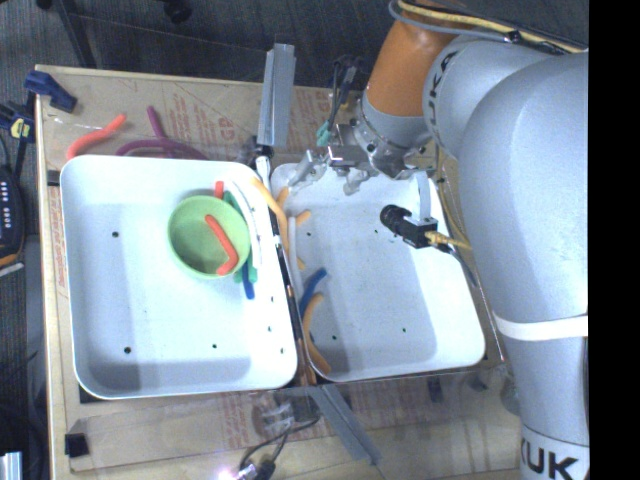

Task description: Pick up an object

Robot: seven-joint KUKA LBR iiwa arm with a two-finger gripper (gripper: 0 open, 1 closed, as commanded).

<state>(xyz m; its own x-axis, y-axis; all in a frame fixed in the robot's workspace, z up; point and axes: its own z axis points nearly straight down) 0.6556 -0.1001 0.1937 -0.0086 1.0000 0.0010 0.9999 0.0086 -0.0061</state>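
Jaws (pixel 322 160) over right bin (pixel 400 298) far corner.

Light is bright and even from above, whitening the left bin (pixel 100 298) almost to overexposure. Soft grey shadow pools along that bin's near wall and under the green bowl (pixel 190 233), well left of the tool (pixel 335 163). The arm (pixel 520 168) dims the right bin (pixel 400 328) directly below the tool. The tool itself looks slightly soft. A small glare spot glints on the tabletop (pixel 180 108) edge at bottom. The floor beyond is dark.
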